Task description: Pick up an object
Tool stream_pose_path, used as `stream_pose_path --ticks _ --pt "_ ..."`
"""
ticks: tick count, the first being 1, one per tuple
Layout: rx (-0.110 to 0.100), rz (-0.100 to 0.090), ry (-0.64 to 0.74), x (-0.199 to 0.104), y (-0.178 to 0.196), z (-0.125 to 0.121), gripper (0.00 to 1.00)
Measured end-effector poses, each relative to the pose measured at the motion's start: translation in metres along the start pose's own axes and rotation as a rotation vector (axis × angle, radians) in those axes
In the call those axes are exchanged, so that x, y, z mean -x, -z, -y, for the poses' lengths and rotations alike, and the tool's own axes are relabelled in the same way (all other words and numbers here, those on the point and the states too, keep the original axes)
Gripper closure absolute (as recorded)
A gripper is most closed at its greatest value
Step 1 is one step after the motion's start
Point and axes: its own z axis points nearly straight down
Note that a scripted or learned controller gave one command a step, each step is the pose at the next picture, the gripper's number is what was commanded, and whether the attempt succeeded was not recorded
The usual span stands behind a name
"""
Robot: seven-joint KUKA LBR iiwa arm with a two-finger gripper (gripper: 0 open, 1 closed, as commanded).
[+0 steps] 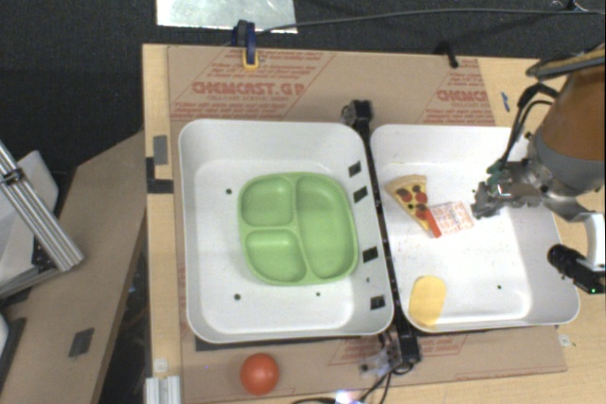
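Table (312,76): brown board surface printed with red lettering, carrying two shallow white bins side by side. All places below are given relative to the right bin (544,289).

Right bin: white, shallow, rounded corners. Contents, three items:
- Pizza slice toy (409,194): triangular, tan crust with red spots, lying flat in the far-left part of the right bin.
- Small packet (449,217): pale with a red end, lying flat just beside the pizza slice toy on its near-right side, touching or nearly touching it, around the middle of the right bin.
- Yellow object (428,297): rounded, oblong, lying in the near-left corner of the right bin, well apart from the other two items.

Gripper (490,197): dark metal, at the end of the grey arm with its orange band (578,120), low over the right part of the right bin, just right of the small packet. The jaws cannot be made out well enough to tell their spread, and nothing is seen between them.

Left bin (204,156): white, directly left of the right bin, the two joined along a dark clipped seam. It holds a green divided plate (298,227) with three compartments, lying flat at its middle.

Red-orange ball (259,373): on the table, outside both bins, well to the near-left of the right bin, in front of the left bin.

Blue clamp (246,41): at the table's far edge, well beyond and left of the right bin.
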Motion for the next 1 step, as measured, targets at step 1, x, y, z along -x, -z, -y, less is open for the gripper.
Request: stream_pose_path --ticks 1 --pt "0.0 0.0 0.001 0.0022 0.0446 0.0023 1.0"
